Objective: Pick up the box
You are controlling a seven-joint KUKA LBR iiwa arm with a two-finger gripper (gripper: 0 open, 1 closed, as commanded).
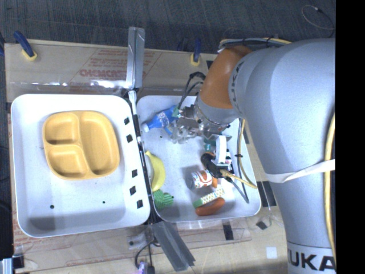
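A small white box (223, 150) with teal print lies near the right wall of the right bin (171, 207), partly under the arm. My gripper (183, 131) hangs over the upper middle of that bin, left of the box and just right of a blue plastic bottle (158, 120). The grey arm with its orange band (219, 87) covers the bin's upper right corner. Nothing is visibly held between the fingers.
In the right bin lie a banana (157, 172) by the left wall, a green toy (163, 199), a small can (201, 180) and a red-and-green vegetable (210, 202). A yellow divided plate (81, 142) sits in the left bin (34, 210).
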